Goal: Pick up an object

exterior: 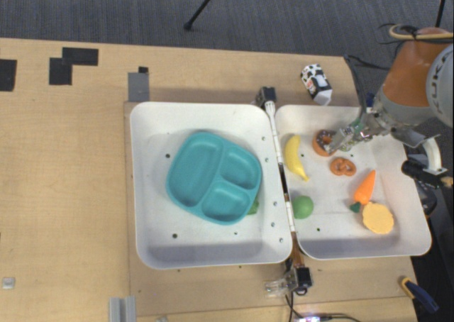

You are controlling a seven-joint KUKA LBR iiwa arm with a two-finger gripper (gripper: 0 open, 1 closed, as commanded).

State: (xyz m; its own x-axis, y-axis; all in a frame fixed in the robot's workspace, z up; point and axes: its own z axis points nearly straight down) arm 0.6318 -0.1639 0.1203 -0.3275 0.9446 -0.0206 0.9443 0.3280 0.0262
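- Bench [64, 193] of pale wood carries two shallow white bins side by side, the left white bin [152, 242] and the right white bin [408, 239], their inner rims touching along the middle.
- Grey arm with an orange band [418, 76] reaches in from the right, and its end effector [345, 140] hangs low over the upper part of the right bin.
- End effector's thin fingers point left toward a small brown and orange toy piece [324, 142] and sit right at it; whether they are apart, together or clamped on it cannot be told.
- Just below lies a brown pretzel-shaped toy [342, 167], apart from the fingers.
- Yellow plastic banana [294, 157] lies near the right bin's left wall, with a round green toy [303, 206] below it.
- Orange toy carrot with a green top [363, 190] lies tilted, its green end just beside a flat yellow toy piece [378, 218].
- Teal plastic divided plate [214, 176] lies tilted in the left bin.
- Small black-and-white carton [316, 83] stands on the bench just beyond the right bin's far rim.
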